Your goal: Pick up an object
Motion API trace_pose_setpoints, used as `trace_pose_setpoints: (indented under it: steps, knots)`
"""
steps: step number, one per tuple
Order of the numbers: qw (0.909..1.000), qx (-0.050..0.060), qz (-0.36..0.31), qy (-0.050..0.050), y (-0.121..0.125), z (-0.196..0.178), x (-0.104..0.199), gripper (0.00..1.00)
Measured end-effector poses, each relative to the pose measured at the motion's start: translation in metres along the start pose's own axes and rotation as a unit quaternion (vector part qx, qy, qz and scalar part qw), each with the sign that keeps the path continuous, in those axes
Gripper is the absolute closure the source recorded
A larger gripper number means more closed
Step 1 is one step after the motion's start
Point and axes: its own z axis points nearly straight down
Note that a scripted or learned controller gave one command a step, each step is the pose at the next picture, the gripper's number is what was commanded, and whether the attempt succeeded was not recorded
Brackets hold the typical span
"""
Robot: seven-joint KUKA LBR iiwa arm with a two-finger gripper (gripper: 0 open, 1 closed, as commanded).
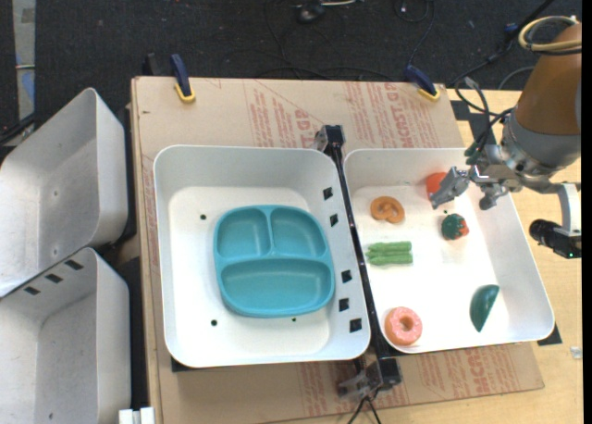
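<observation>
Camera view: gripper [467, 183] hangs over the right bin [518, 228] near its far edge, arm coming in from the right; can't tell its state, nothing visibly held. Closest pick candidates are a red piece [436, 181] by the far edge and a small red-and-green toy fruit [453, 227] just below it. Also in that bin: orange pretzel-like ring [388, 210], green bean pods [388, 253], pink donut [403, 325] at the near edge, dark green wedge [484, 306]. All look like light, stiff, smooth plastic, likely slippery; grasp across the narrow middle. Left bin [176, 228] carries a teal divided plate [274, 260]. Cardboard [277, 107] underneath has reversed red print, roughly "MACRO'S TOGO", not fully legible.
</observation>
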Motion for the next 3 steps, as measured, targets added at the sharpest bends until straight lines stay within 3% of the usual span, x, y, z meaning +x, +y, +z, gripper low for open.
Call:
trace_pose_setpoints:
  steps: [1, 3]
  knots:
    - [1.0, -0.007, -0.001, -0.001, 0.003, -0.008, 0.0, 0.0]
    - [1.0, -0.005, -0.001, -0.001, 0.012, 0.104, 0.003, 0.0]
